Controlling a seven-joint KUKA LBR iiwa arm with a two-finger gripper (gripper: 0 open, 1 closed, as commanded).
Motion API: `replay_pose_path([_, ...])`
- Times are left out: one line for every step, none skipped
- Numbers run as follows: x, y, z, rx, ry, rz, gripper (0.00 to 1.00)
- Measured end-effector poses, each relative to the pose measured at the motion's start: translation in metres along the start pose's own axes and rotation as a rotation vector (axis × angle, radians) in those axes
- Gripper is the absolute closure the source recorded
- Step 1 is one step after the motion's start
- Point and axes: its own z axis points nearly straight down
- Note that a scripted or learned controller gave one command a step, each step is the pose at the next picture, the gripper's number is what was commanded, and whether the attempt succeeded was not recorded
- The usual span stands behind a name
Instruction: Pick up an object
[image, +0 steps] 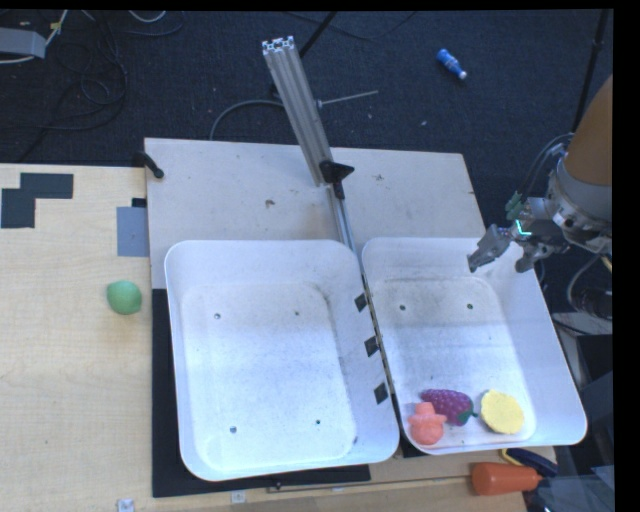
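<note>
- a green ball (124, 297) lies on the wooden bench left of the left bin (190, 262), and an orange object (505, 478) sits below the right bin (558, 360).
- a purple grape bunch (446, 403), an orange-pink toy (427, 423) and a yellow round piece (502, 412) cluster at the right bin's near edge.
- the gripper (503, 254) hangs over the far right rim, fingers spread, nothing between them, well apart from the toys.

You've got pretty even, bright overhead light here, so the two white bins (270, 360) come out almost washed and their rims blend into the pale board under them. Shadows are soft and short, with the darkest patch being the floor (200, 60) up top where cable detail is murky. Whole frame is a bit soft and low-res; the small toys look smeared.
</note>
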Motion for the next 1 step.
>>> replay_pose_path([0.0000, 0.0000, 0.0001, 0.000, 0.000, 0.000, 0.00])
